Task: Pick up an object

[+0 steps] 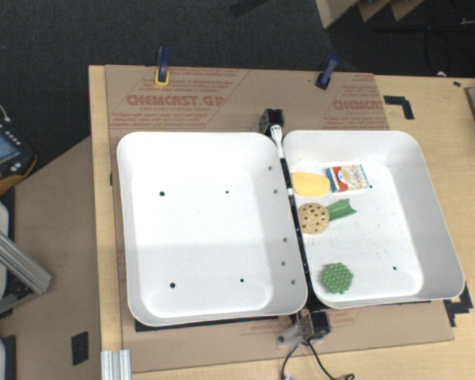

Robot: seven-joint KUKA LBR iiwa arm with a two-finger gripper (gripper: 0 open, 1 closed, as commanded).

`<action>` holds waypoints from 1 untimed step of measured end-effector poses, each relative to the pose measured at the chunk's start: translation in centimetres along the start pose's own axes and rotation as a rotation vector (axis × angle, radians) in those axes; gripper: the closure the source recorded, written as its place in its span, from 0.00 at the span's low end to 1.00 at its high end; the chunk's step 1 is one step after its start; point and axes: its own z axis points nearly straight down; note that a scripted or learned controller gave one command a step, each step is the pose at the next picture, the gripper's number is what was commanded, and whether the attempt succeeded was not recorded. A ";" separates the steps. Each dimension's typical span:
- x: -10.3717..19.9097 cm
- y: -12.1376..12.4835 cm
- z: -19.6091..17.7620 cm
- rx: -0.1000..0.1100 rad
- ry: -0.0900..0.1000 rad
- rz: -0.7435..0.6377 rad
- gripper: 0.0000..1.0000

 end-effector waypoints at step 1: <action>0.0 2.2 -0.7 0.002 0.000 0.000 1.00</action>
